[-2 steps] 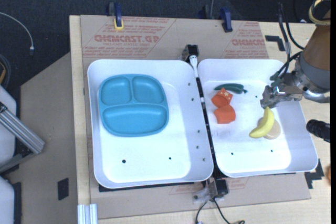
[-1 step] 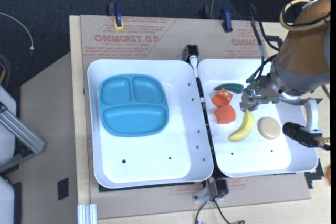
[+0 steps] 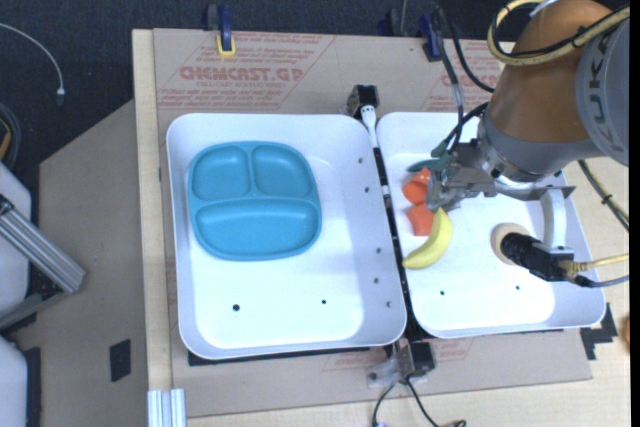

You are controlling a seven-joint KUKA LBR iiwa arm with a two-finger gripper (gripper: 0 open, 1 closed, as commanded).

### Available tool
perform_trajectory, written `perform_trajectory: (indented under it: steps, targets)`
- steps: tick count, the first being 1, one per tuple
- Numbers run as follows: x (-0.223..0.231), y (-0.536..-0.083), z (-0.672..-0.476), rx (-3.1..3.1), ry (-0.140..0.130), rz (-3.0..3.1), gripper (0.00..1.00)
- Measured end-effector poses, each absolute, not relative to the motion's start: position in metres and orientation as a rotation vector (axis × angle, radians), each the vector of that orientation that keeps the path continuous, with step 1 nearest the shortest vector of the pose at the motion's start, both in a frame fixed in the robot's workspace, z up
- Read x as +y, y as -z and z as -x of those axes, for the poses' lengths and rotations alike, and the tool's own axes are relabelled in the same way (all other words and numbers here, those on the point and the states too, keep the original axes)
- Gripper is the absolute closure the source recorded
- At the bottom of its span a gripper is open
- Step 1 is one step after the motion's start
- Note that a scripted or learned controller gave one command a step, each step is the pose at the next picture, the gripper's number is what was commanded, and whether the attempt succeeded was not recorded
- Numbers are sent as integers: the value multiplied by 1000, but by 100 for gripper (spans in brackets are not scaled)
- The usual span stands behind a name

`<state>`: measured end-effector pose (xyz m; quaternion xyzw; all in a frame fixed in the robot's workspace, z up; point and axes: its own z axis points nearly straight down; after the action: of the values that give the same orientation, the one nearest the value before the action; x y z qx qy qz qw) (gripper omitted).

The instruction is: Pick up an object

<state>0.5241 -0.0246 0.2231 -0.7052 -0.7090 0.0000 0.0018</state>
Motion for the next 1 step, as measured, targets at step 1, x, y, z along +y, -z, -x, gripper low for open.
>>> perform_trajectory:
  steps: [1]
  targets:
    - [38, -220, -531, -2228, 1, 2213, 100]
